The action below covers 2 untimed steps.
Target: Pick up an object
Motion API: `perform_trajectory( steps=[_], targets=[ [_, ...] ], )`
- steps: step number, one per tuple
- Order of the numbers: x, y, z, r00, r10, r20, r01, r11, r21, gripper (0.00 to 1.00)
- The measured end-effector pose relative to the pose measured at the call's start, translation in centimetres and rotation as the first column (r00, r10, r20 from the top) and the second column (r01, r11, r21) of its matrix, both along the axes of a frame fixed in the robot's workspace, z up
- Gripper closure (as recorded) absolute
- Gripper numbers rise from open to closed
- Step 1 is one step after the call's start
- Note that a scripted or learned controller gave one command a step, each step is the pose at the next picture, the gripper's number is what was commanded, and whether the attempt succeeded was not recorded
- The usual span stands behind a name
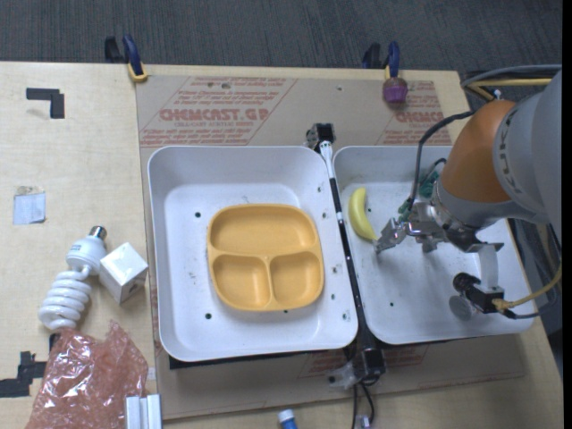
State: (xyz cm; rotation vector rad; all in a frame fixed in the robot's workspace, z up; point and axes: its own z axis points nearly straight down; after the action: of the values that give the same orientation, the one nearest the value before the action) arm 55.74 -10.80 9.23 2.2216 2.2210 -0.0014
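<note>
The banana (360, 214) lay in the right bin (393, 315), against the wall beside the yellow tray's (265, 256) bin; the claw (391, 236) hovered just beside the banana, fingers spread and empty, seemingly poised for grasping.

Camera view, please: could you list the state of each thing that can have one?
Banana: lying loose in the right bin, near its left wall, not gripped.
Divided yellow plate: flat, right side up, in the left bin.
Gripper: low in the right bin beside the banana.
Spiral light bulb: lying on the bench.
</note>
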Motion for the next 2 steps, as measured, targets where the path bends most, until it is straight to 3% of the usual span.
perform_trajectory(
  steps=[1, 2],
  targets=[
    [-8.01, 0.51, 0.0, 1.0, -0.002, 0.0, 0.002, 1.0, 0.001, 0.0],
    [-7.88, 0.46, 0.98, 1.0, -0.004, 0.003, 0.004, 1.0, 0.0, 1.0]
  ],
)
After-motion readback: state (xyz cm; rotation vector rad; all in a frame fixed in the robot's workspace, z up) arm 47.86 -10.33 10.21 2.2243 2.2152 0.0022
